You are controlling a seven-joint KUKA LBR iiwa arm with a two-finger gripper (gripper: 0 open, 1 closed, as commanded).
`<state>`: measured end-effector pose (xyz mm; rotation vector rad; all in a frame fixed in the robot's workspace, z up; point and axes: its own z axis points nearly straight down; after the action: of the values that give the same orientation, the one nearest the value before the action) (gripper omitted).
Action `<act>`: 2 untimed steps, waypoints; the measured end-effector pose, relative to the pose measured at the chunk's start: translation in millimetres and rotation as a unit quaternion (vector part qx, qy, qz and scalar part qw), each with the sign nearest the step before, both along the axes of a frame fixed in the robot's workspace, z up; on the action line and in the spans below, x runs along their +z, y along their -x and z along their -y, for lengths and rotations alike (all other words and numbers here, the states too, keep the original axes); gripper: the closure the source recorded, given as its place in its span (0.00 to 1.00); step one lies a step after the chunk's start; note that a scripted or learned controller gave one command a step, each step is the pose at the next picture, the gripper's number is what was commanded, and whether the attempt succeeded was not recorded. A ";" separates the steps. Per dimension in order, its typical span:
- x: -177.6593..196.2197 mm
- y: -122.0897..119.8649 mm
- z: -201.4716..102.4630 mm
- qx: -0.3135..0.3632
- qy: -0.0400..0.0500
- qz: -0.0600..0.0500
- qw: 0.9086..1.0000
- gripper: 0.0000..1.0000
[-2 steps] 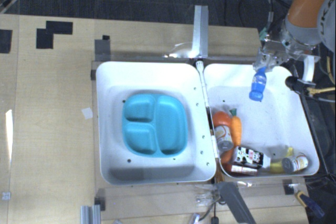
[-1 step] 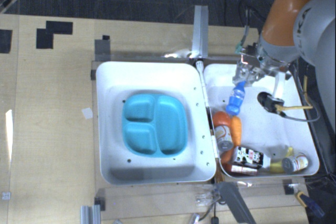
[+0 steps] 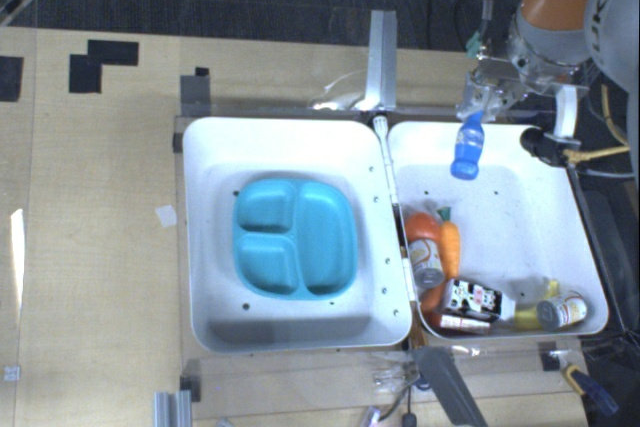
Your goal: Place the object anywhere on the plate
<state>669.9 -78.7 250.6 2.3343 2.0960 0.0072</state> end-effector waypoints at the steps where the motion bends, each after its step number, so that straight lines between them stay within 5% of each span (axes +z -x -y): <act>1: -21.0 64.3 -62.7 0.081 0.000 -0.001 0.997 1.00; 2: -65.7 79.1 -154.7 0.180 0.000 -0.001 0.984 1.00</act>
<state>590.9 76.0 184.9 1.9197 2.4842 0.0048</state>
